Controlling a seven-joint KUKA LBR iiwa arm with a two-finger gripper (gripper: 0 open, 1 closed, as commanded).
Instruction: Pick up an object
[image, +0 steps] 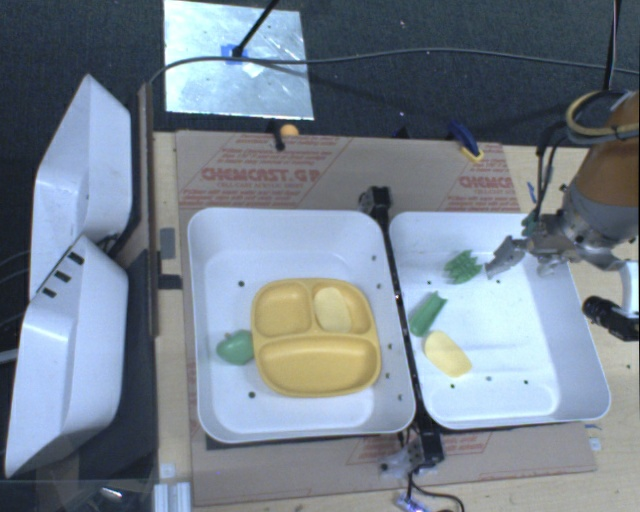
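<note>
Bins first: two shallow white ones sit side by side, the left bin (215, 300) touching the right bin (560, 400) along a shared edge, presumably so the arm (600, 190) can reach both. Taking the yellow tray (315, 355) in the left bin as landmark, one small green piece (235, 347) lies against its left side. Right of the tray, across the divide, lie three loose items: a green stick (427, 313), a pale yellow lump (447, 354) just below that, and a leafy green piece (462, 266) farthest up. The gripper (503, 260) hangs just beside the leafy piece, likely the target; it holds nothing, and whether it is spread or closed I cannot tell.
</note>
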